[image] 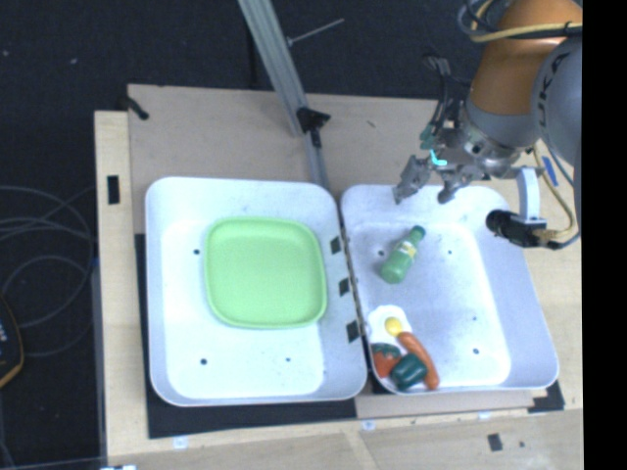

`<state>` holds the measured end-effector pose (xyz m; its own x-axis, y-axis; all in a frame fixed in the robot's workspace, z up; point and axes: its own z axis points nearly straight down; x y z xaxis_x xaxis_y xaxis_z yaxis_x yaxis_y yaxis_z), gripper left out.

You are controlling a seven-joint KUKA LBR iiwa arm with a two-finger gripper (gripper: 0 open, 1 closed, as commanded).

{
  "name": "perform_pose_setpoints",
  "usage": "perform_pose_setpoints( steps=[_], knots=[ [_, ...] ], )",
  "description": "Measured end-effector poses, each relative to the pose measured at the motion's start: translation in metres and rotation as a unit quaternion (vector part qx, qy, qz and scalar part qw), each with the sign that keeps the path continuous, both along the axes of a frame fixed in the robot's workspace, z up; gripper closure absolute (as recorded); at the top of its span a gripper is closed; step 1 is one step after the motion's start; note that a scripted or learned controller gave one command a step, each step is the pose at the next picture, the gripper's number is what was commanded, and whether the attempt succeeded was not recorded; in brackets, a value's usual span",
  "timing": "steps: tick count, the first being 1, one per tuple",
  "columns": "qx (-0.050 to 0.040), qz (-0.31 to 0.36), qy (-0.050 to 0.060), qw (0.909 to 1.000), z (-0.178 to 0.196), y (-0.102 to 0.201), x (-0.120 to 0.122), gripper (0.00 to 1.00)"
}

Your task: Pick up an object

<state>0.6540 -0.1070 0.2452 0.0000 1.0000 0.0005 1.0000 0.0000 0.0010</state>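
Toward the far left part of the right-hand shallow white bin (490, 292), lying on its side: a small green plastic bottle (401, 257), darker green cap pointing far and right, body paler and rounded, resting on the bin floor and touching nothing else.

Near it, well apart toward the bin's near left corner, sitting in a cluster: a white dish (390, 318) with a yellow piece, an orange carrot-shaped toy (418, 352), a red piece (384, 362) and a dark green piece (409, 370), all pressed together against the bin's near wall. Filling the middle of the left-hand shallow white bin (176, 262): a flat light green square plate with rounded corners (265, 271). Slanting down from the far edge to the gap between the two bins: a grey metal rail (276, 57). Lying open from above, the bottle, with nothing over or beside it.

Hanging over the far rim of the right bin, far and slightly right of the bottle: the two-finger gripper (427, 184) below the grey wrist and orange band of the arm (514, 57). Spreading well apart, the two dark fingers (410, 179), pointing down and left, holding nothing and touching neither the bottle nor the bin floor.
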Motion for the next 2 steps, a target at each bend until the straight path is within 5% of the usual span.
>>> perform_pose_setpoints(
  steps=[1,2],
  knots=[
    [0.0000,0.000,0.000,1.0000,0.000,0.000,0.000,0.00],
    [-0.0005,0.000,0.002,1.0000,-0.045,0.004,0.004,0.00]
  ],
)
